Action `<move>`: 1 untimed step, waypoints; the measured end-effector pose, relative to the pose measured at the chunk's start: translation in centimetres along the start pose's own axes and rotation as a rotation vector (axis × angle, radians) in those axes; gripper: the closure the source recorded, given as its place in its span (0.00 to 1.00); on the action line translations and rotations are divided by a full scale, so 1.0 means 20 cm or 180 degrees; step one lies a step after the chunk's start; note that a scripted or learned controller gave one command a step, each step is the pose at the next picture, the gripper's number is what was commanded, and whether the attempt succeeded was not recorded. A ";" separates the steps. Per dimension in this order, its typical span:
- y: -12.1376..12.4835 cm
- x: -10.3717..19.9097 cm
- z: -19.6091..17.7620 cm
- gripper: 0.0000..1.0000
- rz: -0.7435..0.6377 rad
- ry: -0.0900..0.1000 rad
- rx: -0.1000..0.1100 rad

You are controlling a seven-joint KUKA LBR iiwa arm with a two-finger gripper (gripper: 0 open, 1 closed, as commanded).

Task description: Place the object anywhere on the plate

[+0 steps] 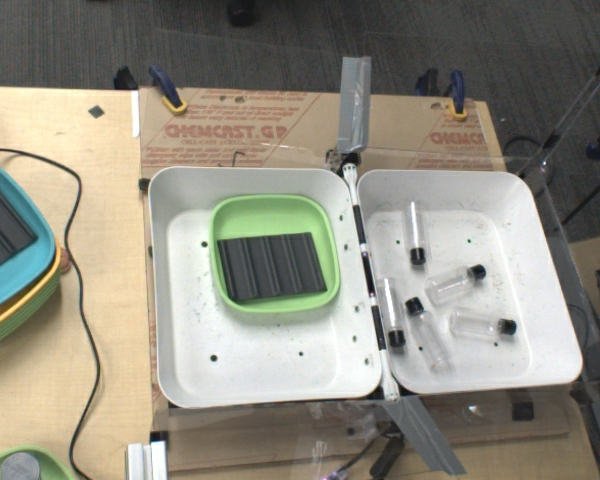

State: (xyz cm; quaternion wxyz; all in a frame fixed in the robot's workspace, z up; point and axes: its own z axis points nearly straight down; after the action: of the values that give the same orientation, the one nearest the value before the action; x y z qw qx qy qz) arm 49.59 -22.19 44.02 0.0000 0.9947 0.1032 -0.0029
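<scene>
**A:** Where did the task's things sit at that moment?

**B:** The clear plastic tubes with black caps (455,283) lay loose in the right-hand shallow white bin (540,268), all on their sides. One lay alone toward the back, one ran along the left wall, and the others were clustered near the middle. I judged any one of them could have been the object to move; nothing marked one out.

**A:** And the target?

**B:** The green square plastic plate (273,208) sat in the left-hand shallow white bin (180,348), toward its back. A dark ribbed panel (273,266) covered most of the plate's floor. No tube lay on it, so the placing was not yet done.

**A:** Why that layout?

**B:** My guess: pick side and place side were kept apart by the shared wall, so a tube had to be lifted over, not pushed. The two blue-and-yellow clamps (168,90) pinned the brown cardboard sheet (240,128) at the back, likely to stop the setup from sliding.

**A:** The gripper?

**B:** I couldn't tell its state.
</scene>
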 end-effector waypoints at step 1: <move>0.03 0.13 0.52 0.00 0.0022 -0.0001 0.0004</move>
State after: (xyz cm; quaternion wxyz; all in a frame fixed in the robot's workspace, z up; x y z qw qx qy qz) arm 52.19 -22.19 33.68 -0.0006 0.9950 0.0997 -0.0032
